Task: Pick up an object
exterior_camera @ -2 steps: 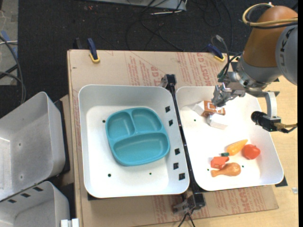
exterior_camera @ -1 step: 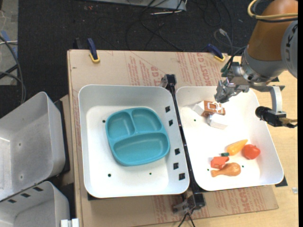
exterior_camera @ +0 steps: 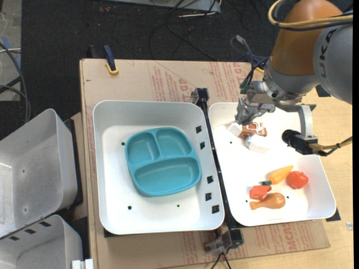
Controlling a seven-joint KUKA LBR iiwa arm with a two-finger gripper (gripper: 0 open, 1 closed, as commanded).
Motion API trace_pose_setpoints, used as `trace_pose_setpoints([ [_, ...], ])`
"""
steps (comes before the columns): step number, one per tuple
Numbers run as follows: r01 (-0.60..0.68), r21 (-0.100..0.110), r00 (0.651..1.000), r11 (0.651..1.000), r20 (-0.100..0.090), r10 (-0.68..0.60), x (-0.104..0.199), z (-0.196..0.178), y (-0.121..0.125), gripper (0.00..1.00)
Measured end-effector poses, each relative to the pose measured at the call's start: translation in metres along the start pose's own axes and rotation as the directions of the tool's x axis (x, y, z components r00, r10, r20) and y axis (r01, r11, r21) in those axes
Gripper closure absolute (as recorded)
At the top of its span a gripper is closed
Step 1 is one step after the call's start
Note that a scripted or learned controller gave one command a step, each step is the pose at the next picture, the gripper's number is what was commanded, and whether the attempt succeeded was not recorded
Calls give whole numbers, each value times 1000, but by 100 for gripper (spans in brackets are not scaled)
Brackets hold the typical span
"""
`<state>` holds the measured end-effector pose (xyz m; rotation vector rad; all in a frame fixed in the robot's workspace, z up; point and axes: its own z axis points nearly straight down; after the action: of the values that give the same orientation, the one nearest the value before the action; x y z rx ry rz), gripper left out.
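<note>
My gripper (exterior_camera: 245,115) hangs over the far left part of the right bin (exterior_camera: 314,206), just above a small white and orange-brown packet (exterior_camera: 254,130). A white piece (exterior_camera: 258,144) lies right in front of that packet. Toward the bin's near side lie an orange carrot-like toy (exterior_camera: 279,174), a red tomato-like toy (exterior_camera: 297,180), a small red toy (exterior_camera: 259,191) and a tan drumstick (exterior_camera: 268,202). I see nothing lifted off the bin floor.
The left bin (exterior_camera: 112,206) holds a blue divided plate (exterior_camera: 162,161). A black divider (exterior_camera: 210,161) runs between the bins. A black camera unit (exterior_camera: 297,140) on a bracket hangs beside the gripper. Grey tubs (exterior_camera: 33,167) stand off the bench at left.
</note>
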<state>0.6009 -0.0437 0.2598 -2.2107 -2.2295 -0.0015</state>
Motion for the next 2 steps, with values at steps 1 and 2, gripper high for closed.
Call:
trace_pose_setpoints([
  [1,0,1,1000,1000,1,0,51,11,-4,100],
  [2,-1,3,1000,1000,2,1,95,23,-20,100],
])
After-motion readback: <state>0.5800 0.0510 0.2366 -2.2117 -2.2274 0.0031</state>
